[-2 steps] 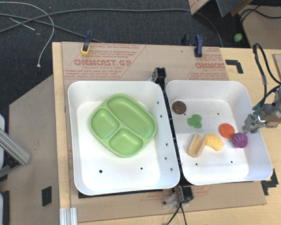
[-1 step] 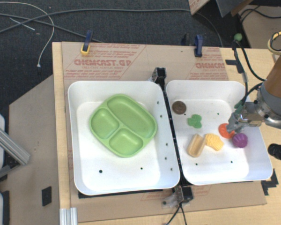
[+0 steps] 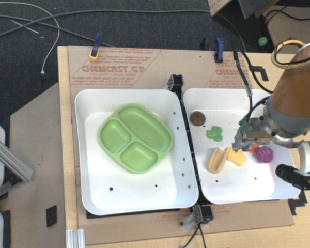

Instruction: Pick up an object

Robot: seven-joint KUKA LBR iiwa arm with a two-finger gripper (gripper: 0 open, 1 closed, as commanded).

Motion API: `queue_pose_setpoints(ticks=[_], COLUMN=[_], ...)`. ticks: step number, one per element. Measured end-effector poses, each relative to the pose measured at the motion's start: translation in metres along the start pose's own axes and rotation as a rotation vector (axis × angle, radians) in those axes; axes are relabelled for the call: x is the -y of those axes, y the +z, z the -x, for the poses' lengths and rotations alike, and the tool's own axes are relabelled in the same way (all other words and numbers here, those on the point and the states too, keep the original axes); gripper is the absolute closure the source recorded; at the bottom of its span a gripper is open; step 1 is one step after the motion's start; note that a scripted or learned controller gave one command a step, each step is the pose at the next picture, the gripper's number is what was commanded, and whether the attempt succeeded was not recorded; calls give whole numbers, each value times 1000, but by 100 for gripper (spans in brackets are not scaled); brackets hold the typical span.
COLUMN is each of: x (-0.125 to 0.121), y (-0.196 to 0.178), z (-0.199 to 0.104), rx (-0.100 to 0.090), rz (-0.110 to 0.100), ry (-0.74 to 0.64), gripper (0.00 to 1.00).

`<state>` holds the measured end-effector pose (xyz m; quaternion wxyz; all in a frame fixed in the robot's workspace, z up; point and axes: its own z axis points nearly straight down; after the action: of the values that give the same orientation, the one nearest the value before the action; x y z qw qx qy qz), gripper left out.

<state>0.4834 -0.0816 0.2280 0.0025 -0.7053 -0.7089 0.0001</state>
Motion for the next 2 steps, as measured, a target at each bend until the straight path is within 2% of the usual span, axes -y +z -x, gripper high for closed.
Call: queue_pose_setpoints(ticks=[2], x=[-5], y=[-13], z=[-113], rx=[2], rz=[5], ry=[-2], gripper=[100])
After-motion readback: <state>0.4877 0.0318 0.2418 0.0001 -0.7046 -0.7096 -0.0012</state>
